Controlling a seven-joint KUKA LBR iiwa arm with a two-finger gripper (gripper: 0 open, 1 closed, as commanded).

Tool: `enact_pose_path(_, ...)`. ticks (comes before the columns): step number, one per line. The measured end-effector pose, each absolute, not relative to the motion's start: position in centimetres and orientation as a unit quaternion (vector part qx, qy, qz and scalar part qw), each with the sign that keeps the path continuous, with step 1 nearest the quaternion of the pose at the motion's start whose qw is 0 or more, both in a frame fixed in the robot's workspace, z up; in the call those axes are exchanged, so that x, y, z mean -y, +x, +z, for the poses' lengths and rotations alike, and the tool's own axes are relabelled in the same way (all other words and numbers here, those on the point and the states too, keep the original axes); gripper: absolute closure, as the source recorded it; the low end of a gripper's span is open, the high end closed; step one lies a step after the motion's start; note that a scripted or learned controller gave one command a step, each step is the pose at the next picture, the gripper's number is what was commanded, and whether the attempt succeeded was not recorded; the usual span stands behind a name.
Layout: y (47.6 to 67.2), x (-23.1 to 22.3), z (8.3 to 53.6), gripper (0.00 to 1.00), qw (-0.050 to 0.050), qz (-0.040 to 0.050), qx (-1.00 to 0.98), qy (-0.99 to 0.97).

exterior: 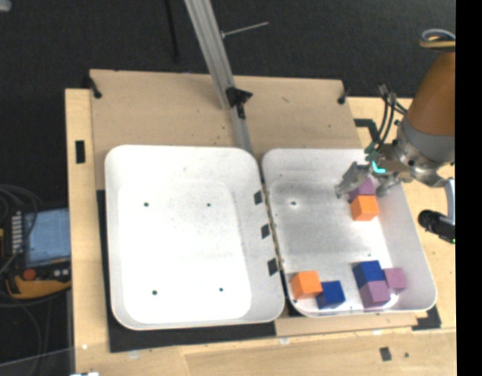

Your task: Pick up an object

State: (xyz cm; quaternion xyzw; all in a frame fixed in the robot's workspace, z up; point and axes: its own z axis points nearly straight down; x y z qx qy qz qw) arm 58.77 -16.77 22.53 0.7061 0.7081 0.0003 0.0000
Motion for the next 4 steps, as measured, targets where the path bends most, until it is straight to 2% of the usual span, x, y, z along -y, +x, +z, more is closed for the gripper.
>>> enact_pose_path(1, 58.8, 16.8, 22.6, 0.00, 0.000, 0.0007, -0.708, 0.706)
enact_pose_path(2, 58.2, 17.6, 16.7, 0.00, -0.001, -0.0022, -0.707, 0.707)
enact_pose_path(3, 58.2, 17.6, 10.5, 0.00, 0.000, -0.0012, -0.707, 0.708)
enact_pose_path(4, 58.3, 17.7, 9.8, 0.00, 0.001, -0.0001, -0.705, 0.709)
